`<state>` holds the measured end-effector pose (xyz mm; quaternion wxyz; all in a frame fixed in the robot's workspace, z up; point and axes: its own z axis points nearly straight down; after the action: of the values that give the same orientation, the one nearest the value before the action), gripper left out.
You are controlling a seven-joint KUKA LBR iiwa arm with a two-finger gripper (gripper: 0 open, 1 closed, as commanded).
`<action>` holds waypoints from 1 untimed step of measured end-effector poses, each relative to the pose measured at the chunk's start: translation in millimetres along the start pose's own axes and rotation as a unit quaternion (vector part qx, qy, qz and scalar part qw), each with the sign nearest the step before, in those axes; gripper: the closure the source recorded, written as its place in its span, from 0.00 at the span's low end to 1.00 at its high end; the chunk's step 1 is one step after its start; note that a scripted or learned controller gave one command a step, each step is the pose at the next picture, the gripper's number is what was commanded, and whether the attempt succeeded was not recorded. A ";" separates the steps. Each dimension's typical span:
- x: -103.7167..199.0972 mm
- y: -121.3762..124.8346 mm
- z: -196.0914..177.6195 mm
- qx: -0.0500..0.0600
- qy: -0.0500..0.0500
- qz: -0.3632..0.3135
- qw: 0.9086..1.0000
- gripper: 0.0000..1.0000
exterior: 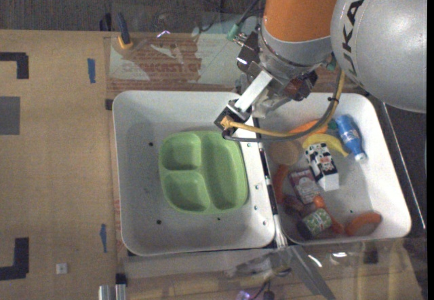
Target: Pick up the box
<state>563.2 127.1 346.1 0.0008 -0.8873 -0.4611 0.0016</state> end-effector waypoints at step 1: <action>109.3 -16.3 27.7 -0.001 0.001 -0.064 0.998 1.00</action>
<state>612.5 225.8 318.2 0.0002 -0.8559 -0.5171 -0.0001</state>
